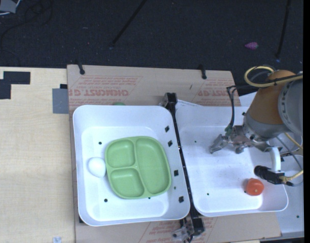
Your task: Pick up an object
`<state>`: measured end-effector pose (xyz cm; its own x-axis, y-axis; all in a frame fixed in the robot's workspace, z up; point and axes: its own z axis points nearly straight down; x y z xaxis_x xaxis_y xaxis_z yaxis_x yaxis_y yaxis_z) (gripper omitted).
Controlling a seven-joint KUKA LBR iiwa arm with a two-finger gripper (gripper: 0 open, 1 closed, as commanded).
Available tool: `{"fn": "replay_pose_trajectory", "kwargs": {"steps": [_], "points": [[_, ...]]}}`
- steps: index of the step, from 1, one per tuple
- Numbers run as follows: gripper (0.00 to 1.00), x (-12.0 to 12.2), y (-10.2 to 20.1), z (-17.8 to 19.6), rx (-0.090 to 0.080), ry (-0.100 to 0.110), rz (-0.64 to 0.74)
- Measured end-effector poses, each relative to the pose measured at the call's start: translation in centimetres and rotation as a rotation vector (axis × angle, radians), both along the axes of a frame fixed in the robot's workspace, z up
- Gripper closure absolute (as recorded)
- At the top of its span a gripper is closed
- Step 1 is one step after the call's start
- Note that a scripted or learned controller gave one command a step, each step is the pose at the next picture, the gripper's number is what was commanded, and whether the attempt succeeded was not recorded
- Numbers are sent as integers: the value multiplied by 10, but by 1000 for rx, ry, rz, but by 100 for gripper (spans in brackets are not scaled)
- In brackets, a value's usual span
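Observation:
My gripper [227,147] hangs low over the upper middle of the right bin [216,201], its metal fingers [215,147] spread, and I see nothing between them. A small red-orange ball-like object [254,187] lies on the right bin's floor near the lower right corner, below and to the right of the gripper and apart from it. In the left bin [89,206] a green divided plate [138,166] lies flat, and a white egg-shaped object [97,166] rests against its left edge.
The two bins meet at a black-clipped divider [176,156] running down the middle. Brown cardboard [145,87] lies under the bins. The arm's orange band [269,105] and grey body stand over the right bin's right side.

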<state>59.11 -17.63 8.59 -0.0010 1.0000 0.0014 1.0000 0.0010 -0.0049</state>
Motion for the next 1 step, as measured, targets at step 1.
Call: {"fn": "replay_pose_trajectory", "kwargs": {"steps": [1], "points": [[100, 0, -1, 12, -1, -1, 0]]}}
